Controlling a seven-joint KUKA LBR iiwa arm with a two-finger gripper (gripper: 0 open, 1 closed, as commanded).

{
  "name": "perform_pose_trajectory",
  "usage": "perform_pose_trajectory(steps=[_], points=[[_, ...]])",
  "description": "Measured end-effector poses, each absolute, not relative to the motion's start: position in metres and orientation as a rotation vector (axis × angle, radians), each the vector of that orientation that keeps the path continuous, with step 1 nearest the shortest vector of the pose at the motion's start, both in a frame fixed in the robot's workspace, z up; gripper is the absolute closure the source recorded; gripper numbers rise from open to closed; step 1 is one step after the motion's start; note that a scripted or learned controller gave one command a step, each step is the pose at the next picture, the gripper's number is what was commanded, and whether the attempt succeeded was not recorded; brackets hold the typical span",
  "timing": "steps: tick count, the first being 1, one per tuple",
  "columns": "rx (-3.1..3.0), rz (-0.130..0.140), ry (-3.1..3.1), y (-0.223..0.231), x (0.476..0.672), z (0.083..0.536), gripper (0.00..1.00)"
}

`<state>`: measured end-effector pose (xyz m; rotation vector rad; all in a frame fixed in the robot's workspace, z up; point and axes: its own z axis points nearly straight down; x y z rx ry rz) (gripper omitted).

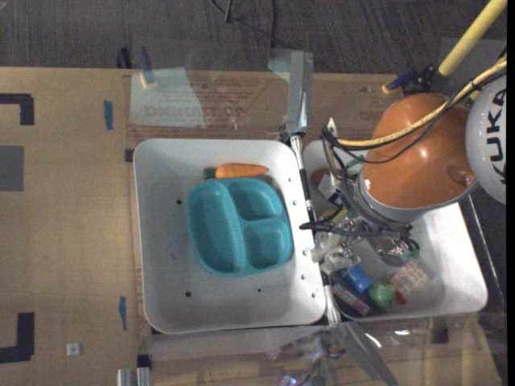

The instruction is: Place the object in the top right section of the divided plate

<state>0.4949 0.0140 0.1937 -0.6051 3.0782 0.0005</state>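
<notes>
You are at the pick stage: the arm (418,155) hangs over the right bin (459,284), its gripper (354,236) low among the clutter; whether the jaws are open or holding anything cannot be told. The divided plate (239,225) sits in the left bin (161,215), sections bare. A carrot (239,170) lies just beside its top edge. Next, secure one object; the blue block (356,280), green piece (381,296) and cables crowd the grasp.

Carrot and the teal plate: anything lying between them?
Nothing: in the camera view the carrot lies right against the teal plate rim's far edge.
</notes>
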Motion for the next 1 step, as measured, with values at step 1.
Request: perform_pose_trajectory(steps=[1], points=[[-1.079,0.002,2.939,0.0639,0.5756,0.2053,1.0]])
